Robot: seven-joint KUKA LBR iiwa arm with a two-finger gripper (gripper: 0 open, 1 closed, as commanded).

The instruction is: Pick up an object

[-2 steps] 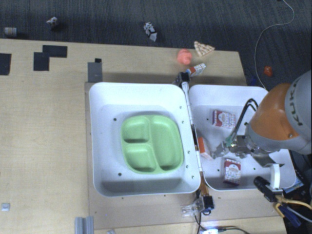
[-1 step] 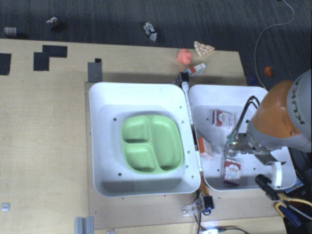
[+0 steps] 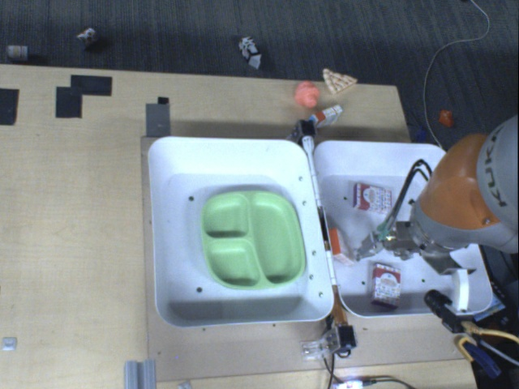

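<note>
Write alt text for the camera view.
The grey-and-orange arm reaches into the right bin, its pincer low between two small red-and-white cartons. The left bin holds a green divided plate.

surface: pale matt wood-look board surface (image 3: 73, 241), smooth
bins: two shallow white plastic bins (image 3: 174, 217), slight sheen
tray: light green three-compartment plastic tray (image 3: 253, 238), smooth, softly glossy
boxes: small red-and-white printed cardboard boxes (image 3: 371, 196), pretty matt
floor: dark ribbed carpet floor (image 3: 203, 14), rough looking
</note>
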